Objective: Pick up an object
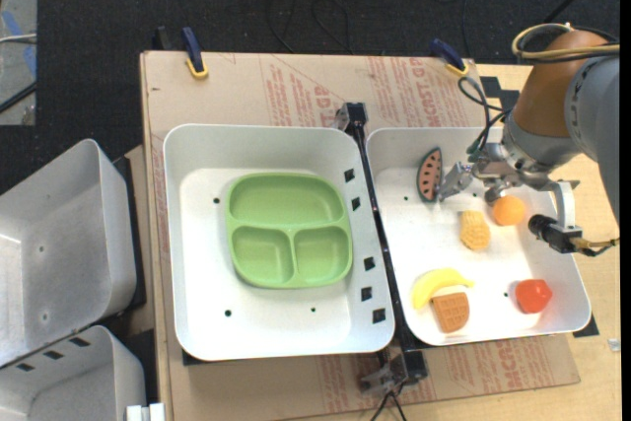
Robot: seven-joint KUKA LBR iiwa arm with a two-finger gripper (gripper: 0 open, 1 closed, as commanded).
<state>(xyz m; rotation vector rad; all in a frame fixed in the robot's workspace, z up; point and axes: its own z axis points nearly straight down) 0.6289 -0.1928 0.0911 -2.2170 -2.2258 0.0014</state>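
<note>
The right bin [409,237] holds several toy foods. A dark watermelon slice [430,175] stands near its back left. An orange ball [508,211] and a yellow ridged piece [475,231] lie mid-bin. A yellow banana [437,285] rests against an orange waffle-like piece [452,312] at the front, and a red piece [532,296] sits at the front right. My gripper [459,182] hangs low over the bin's back, just right of the watermelon slice and left of the orange ball. I see nothing held in it.
The left bin [197,212] holds a green three-compartment plate [291,229]. A black divider [370,222] runs between the bins. The grey arm [567,113] with cables crosses the right bin's back right corner. More white bins [59,242] stand off to the left.
</note>
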